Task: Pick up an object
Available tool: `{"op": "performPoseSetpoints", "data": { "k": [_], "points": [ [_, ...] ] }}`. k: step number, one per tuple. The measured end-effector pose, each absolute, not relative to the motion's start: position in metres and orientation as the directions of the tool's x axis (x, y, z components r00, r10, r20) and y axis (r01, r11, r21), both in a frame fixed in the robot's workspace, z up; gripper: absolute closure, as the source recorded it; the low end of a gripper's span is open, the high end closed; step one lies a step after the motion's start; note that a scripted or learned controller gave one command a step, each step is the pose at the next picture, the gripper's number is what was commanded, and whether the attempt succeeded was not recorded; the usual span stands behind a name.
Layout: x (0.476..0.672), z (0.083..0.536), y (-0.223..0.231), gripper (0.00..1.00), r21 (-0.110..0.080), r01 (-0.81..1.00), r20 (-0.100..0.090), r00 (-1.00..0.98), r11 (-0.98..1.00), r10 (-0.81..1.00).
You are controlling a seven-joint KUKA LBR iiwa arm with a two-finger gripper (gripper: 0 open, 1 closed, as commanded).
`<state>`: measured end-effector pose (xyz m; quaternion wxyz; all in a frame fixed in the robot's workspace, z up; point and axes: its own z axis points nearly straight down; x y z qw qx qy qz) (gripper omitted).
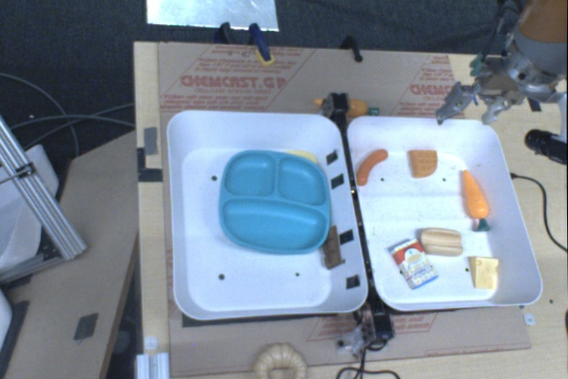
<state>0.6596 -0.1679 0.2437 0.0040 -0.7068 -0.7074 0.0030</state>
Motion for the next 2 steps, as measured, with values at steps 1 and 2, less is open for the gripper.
{"op": "performPoseSetpoints", "data": {
  "k": [1,2],
  "points": [
    [0.662,0.252,-0.167,0.00,0.002,1.000,-0.001,-0.003,0.003,1.000],
    [0.662,0.208,-0.174,0.00,-0.001,1.000,-0.001,-0.001,0.001,1.000]
  ]
}}
